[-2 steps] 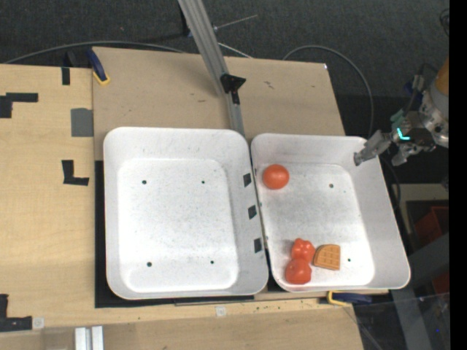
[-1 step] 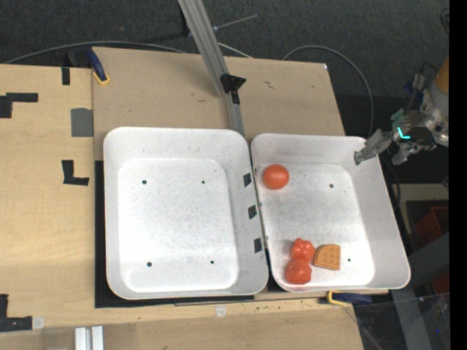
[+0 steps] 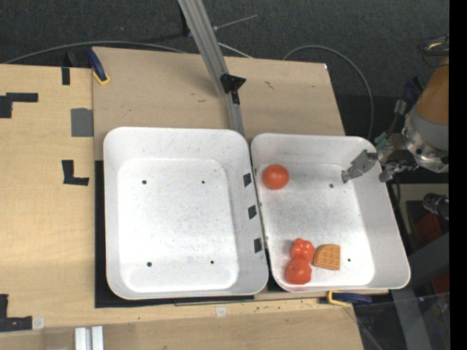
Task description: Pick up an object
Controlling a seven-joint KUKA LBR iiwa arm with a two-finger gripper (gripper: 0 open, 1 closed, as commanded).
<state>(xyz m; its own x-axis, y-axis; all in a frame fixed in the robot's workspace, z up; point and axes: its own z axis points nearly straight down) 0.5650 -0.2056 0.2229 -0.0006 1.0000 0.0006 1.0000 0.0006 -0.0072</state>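
Note:
In the right bin (image 3: 379, 217) lie three small things. A round orange-red ball (image 3: 275, 176) sits near the bin's upper left. A red pepper-like piece (image 3: 299, 262) rests by the front wall, touching an orange waffle-shaped piece (image 3: 327, 257) on its right. My gripper (image 3: 371, 165) hangs over the bin's upper right corner, well apart from all three, with nothing between its fingers. Its jaws stand apart, one grey finger (image 3: 357, 166) pointing into the bin.
The left bin (image 3: 117, 195) lies beside the right one on the wooden bench. A slanted metal rail (image 3: 208, 39) rises from behind the bins' joint. The orange-banded arm (image 3: 436, 104) enters from the right edge.

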